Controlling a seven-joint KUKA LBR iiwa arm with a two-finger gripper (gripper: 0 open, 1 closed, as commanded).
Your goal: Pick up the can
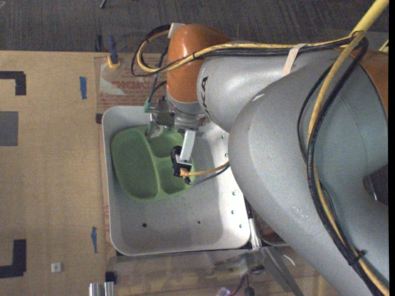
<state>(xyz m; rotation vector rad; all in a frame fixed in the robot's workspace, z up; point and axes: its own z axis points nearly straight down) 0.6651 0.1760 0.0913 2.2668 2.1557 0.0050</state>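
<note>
Green plastic is making up a tray (133, 165) with a few pockets, and it is lying in the white bin (179, 230). The tray is sitting in the far left part of the bin, with its left edge just beside the bin's left wall. The near half of the bin floor is showing bare white with two small dark dots, so open room is lying between the tray and the near rim.

The grey arm (290, 140) is reaching in from the right and is covering the bin's right side. Its orange band (185, 54) is hanging over the bin's far edge. The claw (157, 130) is pointing down at the far right part of the tray. I cannot tell whether the claw is released or clenched. I also cannot tell where the can is lying.

The bin is resting on a brown bench (49, 165), which is stretching wide and flat to the left. Bits of blue tape (83, 88) and black corner marks (13, 82) are sticking to it. Dark floor (247, 5) is lying past the bench's far edge.
</note>
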